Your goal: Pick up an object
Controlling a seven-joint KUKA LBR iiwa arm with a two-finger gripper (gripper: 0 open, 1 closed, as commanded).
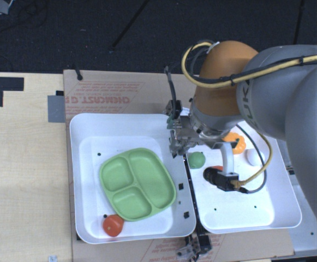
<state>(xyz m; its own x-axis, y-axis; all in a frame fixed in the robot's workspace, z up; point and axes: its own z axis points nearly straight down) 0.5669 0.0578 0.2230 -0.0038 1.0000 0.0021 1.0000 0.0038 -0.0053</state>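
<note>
My gripper hangs over the inner edge of the right bin, close to the divider between the two bins. A small green ball lies just to its right and slightly nearer, apart from it. Behind the wrist I see part of an orange object, with a small white object to its right. A red piece shows beside the black cable fitting. The arm hides the back of the right bin.
The left bin holds a green divided plate lying tilted, and a red-orange ball in its near corner. Cardboard lies under both bins. The bulky grey and orange arm overhangs the right bin.
</note>
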